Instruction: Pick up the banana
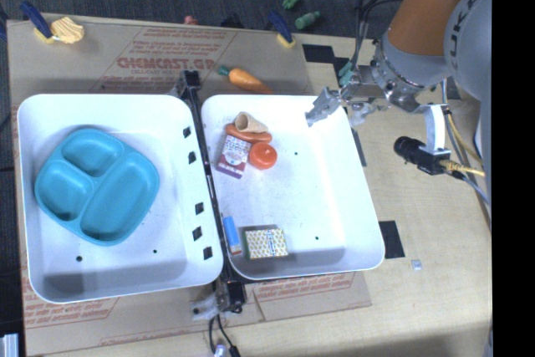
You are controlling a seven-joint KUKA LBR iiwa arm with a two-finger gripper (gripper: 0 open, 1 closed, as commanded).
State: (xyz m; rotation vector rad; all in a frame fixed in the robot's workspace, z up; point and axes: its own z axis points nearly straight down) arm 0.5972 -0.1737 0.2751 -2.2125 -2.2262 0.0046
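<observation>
White plastic of the right bin (355, 205) is mostly bare near its right wall. The banana is hard to make out; perhaps it is the tan piece (248, 126) at the back, touching a red packet (235, 155). The gripper (324, 106) hangs over the back right rim, holding nothing.

Faint red "CHEMCAST GP" print — on the brown cardboard sheet (150, 54) behind the bins

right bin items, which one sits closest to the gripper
The red tomato: it lies farthest right in the cluster, toward the gripper at the right bin rim.
</observation>
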